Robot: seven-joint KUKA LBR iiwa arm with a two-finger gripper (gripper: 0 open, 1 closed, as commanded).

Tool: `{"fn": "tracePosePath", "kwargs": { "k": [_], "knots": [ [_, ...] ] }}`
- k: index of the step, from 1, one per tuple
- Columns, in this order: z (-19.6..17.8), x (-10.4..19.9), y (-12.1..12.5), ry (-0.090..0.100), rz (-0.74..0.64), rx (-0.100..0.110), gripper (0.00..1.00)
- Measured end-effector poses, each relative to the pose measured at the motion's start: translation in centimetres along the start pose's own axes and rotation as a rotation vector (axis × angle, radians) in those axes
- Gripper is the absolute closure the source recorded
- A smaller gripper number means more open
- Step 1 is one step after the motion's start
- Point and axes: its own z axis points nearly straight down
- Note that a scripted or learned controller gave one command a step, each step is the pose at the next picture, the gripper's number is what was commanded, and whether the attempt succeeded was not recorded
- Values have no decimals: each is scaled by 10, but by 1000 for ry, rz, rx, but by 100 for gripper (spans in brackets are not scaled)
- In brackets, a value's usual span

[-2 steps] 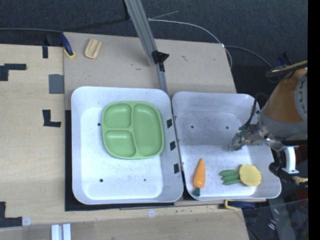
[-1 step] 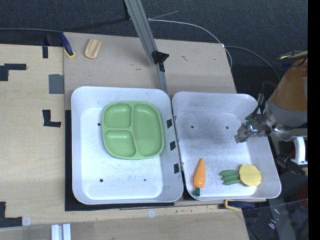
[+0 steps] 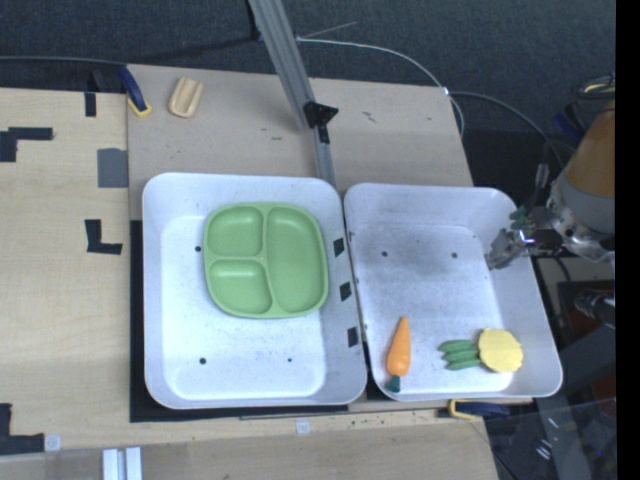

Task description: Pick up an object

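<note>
While the gripper (image 3: 505,246) hangs at the right bin's (image 3: 420,203) right wall, I cannot tell how it is set. Near the front of that bin lie a carrot (image 3: 399,346), a green pod (image 3: 460,353) and a yellow piece (image 3: 500,350). Seemingly light, stiff and smooth, the carrot is best pinched across its thick middle.

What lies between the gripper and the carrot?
Bare white bin floor, in the camera view. Nothing sits between the gripper and the carrot.
</note>
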Motion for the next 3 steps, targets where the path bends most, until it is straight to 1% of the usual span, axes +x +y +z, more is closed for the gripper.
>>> {"fn": "tracePosePath", "kwargs": {
  "k": [1,2,3],
  "knots": [
    [-45,-4,7,0,0,0,100],
    [-64,-4,7,2,0,3,100],
    [-68,50,23,3,-5,3,100]
  ]
}}
